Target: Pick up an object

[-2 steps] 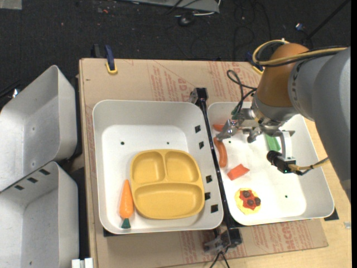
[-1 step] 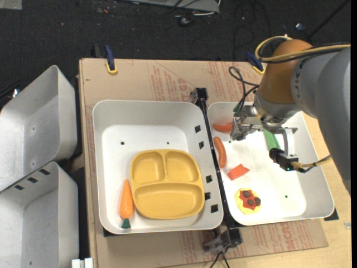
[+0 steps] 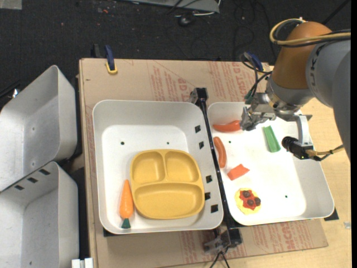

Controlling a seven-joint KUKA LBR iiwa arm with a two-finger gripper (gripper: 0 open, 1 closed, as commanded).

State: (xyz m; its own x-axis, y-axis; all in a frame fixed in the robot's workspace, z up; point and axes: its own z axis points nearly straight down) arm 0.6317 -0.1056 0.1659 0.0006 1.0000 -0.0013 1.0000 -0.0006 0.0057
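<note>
My gripper (image 3: 249, 120) hangs low over the back left part of the right bin (image 3: 290, 205), its tip right beside a red chili-shaped piece (image 3: 225, 127). A green stick (image 3: 271, 138) lies just right of the gripper. In front of it lie a red-orange sausage (image 3: 221, 151) along the bin's left wall, an orange-red wedge (image 3: 238, 171) and a small yellow pizza slice with dark toppings (image 3: 249, 200). Nothing shows lifted off the bin floor.
The left bin (image 3: 106, 149) holds a yellow divided plate (image 3: 167, 184) and an orange carrot (image 3: 126, 201) at its left. A black divider (image 3: 211, 155) runs between the bins. The grey arm with its orange band (image 3: 301, 54) comes in from the upper right.
</note>
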